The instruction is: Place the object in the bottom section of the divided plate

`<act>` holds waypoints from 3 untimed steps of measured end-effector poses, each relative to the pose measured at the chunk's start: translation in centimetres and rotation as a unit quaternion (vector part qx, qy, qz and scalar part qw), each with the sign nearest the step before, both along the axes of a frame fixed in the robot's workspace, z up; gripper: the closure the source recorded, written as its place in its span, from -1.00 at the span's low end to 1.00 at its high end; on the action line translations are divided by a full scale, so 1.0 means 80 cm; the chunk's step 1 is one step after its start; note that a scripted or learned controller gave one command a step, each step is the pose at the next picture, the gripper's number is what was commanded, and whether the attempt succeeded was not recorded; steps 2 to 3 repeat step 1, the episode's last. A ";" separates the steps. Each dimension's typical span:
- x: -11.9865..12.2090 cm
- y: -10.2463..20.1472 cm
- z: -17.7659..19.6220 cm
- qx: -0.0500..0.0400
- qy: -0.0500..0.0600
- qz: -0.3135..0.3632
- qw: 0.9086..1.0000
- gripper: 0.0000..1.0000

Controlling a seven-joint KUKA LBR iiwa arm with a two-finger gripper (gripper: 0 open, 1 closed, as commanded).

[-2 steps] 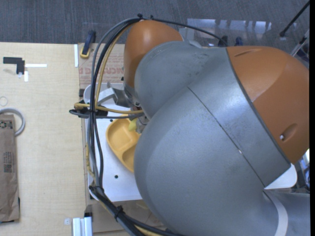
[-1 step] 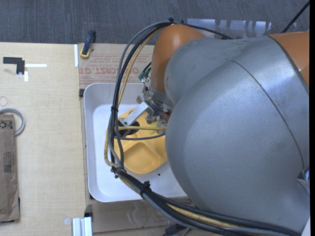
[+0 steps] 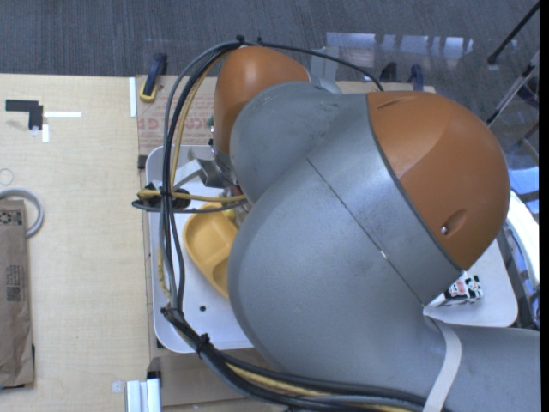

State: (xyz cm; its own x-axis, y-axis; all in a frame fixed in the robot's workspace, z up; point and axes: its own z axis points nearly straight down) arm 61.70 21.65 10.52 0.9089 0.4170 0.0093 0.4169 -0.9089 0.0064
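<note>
Claw (image 3: pixel 208 175) sits just above the yellow plastic divided plate (image 3: pixel 208 245), tucked under the big grey arm with orange caps (image 3: pixel 360 230); open or closed, I cannot tell. That plate lies in the shallow white bin (image 3: pixel 176 333), its curved rim facing left, most of it hidden beneath the arm, so its long axis is unclear. A black and yellow cable bundle (image 3: pixel 170 200) crosses just left of the plate. Far left of the plate, a brown paper bag (image 3: pixel 15 290) rests on the pale wooden table (image 3: pixel 81 187). Well right of the plate, a small black-and-white printed item (image 3: pixel 464 289) peeks out.
</note>
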 end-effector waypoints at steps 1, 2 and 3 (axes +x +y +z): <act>0.034 0.012 0.068 0.000 0.006 -0.079 0.997 1.00; 0.034 0.012 0.068 0.000 0.006 -0.079 0.997 1.00; 0.034 0.012 0.068 0.000 0.006 -0.079 0.997 1.00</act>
